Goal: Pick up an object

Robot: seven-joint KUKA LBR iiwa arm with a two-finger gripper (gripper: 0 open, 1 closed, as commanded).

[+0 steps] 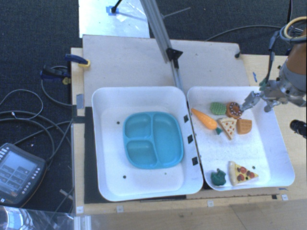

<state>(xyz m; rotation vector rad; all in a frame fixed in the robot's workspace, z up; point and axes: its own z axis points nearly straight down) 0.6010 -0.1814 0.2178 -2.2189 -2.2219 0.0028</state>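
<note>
— Nearest us, what sits by the front edge of the tabletop?

— Two toys in the right bin (283, 169): a pizza slice (243, 173) in its front right part, and a small green vegetable (218, 177) just to the left of it, close to the front rim.

— And farther back in that bin?

— A cluster toward the back. A carrot (205, 119) lies slanted near the left wall; beside it a second pizza wedge (228, 127) touches a waffle piece (244, 126). Behind those sit a green block (218, 108) and a chocolate donut (234, 110), side by side.

— Where is the claw?

— The claw (260, 101) hangs over the back right part of that bin, just right of the donut. Two fingers stand spread apart with a gap between them — nothing is held. One fingertip (248, 101) is close to the donut, though I cannot tell whether it touches.

— The left bin?

— The left bin (108, 176) carries a blue divided plate (154, 140), lying flat around its middle.

— Anything off the bins?

— A blue and yellow clamp (76, 60) grips the tabletop's left edge near the back corner.
</note>
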